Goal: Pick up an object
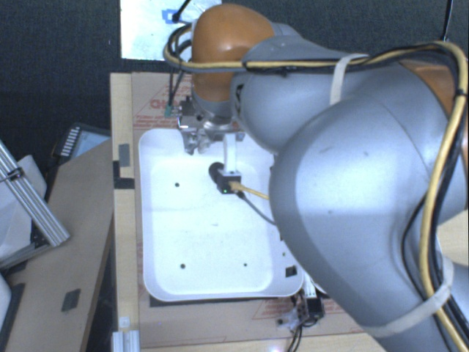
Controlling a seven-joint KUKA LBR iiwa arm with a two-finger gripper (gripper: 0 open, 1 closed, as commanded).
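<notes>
My gripper (193, 144) hangs low over the far edge of the left white bin (168, 226), pointing down, just inside the bin's back rim. The orange band of the wrist (223, 39) sits right above it. The bin floor in sight carries a few small dark dots (177, 185) and no larger loose thing that I can make out. The big grey arm (352, 182) reaches in from the right and hides the whole right side of the bench, including the other bin.
A white sheet (146, 20) lies behind the bench. An aluminium frame (29, 204) slants at the far left beside a brown board (73, 255) with a small dark patch (70, 300). Cables and a connector (304, 314) sit at the bin's near right corner.
</notes>
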